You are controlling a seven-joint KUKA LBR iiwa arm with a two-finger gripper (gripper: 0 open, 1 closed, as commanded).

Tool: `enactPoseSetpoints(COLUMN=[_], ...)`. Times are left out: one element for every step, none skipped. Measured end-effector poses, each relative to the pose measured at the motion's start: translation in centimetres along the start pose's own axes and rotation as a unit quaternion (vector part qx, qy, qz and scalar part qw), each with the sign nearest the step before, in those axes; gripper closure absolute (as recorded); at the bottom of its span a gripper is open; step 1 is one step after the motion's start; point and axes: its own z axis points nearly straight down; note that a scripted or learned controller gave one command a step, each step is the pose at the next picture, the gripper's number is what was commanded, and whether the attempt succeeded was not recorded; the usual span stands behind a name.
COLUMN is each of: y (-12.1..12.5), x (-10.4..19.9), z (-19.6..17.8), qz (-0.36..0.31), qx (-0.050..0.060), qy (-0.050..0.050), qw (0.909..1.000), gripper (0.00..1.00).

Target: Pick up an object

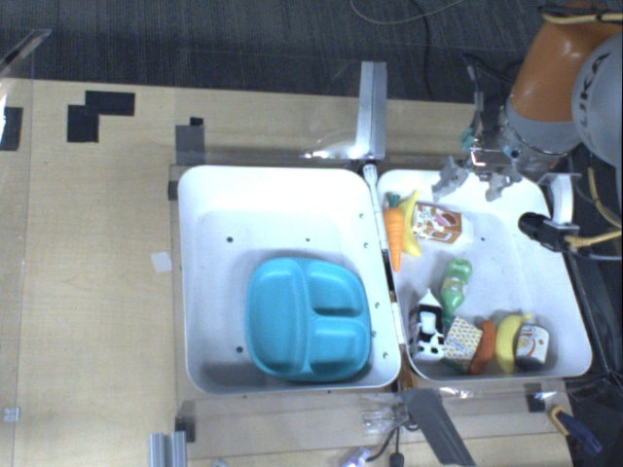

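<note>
Camera view has the end effector (473, 176) hovering over the far edge of the right-hand white bin (569, 305), fingers spread apart w/ nothing between them. So imo we're at the approach step, no grab yet. Closest candidate is the flat orange-and-white snack packet (435, 224), just below and a bit left of the fingers, lying next to an orange plastic carrot (393, 236) and a yellow banana (412, 230) along the divider. More stuff lower down: green plastic bottle (454, 283), a black-and-white cow-print carton (429, 329), another banana by a small can (531, 343). The left bin (209, 212) holds a blue divided plastic tray (309, 316). Next move prob needs to drop straight down over the packet and pinch it w/o snagging the carrot.
</note>
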Motion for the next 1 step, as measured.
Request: enactPoseSetpoints(y=[2.86], x=[-2.49], z=[8.67], qz=[-0.003], qx=[-0.015], qy=[-0.002], qw=[0.9999], gripper=[0.00])
